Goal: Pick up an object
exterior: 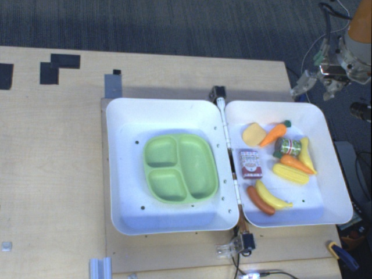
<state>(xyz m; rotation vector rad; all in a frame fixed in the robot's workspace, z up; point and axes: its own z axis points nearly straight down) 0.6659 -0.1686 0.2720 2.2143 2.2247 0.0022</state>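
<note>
Looking down from the one fixed camera, you get two white bins side by side on the bench. The left bin [119,156] has a green divided plate [181,167] sitting flat in the middle, nothing on it, so my guess is that's the drop-off spot. The right bin [337,196] holds all the pickable stuff, kind of dumped loose: a yellow round piece [253,134] near the top, a carrot [274,135] lying slantwise just beside it, a green can [288,147] on its side touching a second carrot [297,165], a corn cob [291,174] below that, a small red box [250,163] by the divider, and a banana [273,196] tucked against a sausage [260,200] at the bottom. Another yellow piece sits along the can's right side; can't tell what it is.

The claw [318,81] hangs up past the far right corner of the right bin, well apart from everything in it. It grips nothing, and its fingers look spread, though it's small and a bit blurry.

Judging from that, the pick hasn't started. The red box looks like the easiest grab since it sits on its own; the can and carrot cluster seems likely to shove around.
</note>
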